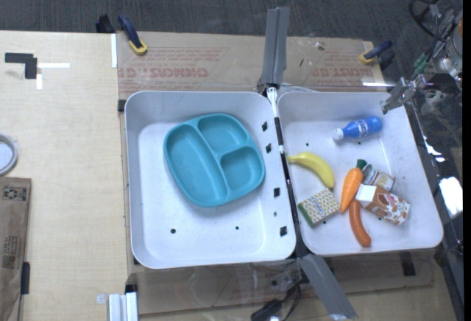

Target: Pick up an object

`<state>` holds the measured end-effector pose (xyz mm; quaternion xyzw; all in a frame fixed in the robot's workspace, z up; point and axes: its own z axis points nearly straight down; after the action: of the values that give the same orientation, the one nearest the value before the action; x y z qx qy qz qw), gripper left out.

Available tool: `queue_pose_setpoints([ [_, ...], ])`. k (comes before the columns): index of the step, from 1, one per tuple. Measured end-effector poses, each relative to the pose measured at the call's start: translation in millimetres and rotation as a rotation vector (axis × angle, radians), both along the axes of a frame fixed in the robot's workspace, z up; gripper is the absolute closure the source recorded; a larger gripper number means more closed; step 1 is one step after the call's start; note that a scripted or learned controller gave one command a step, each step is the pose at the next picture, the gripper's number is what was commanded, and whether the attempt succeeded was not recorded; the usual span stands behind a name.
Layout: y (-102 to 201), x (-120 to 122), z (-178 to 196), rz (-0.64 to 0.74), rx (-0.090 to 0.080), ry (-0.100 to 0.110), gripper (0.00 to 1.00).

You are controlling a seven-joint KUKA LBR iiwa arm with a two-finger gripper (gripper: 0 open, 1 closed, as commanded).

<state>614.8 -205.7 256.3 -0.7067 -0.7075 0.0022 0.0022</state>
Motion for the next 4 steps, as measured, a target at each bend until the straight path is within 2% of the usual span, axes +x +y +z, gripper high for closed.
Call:
queue_pose_setpoints([
  [1, -13, -18, -146, 0.224, 0.006, 0.000, 0.00],
  [2, -12, 3, -117, -0.210, 0.003, -0.004, 0.00],
  [3, 11, 28, -167, -0.200, -0.002, -0.002, 0.00],
  [4, 23, -25, -168, -0.154, 0.000, -0.001, 0.00],
])
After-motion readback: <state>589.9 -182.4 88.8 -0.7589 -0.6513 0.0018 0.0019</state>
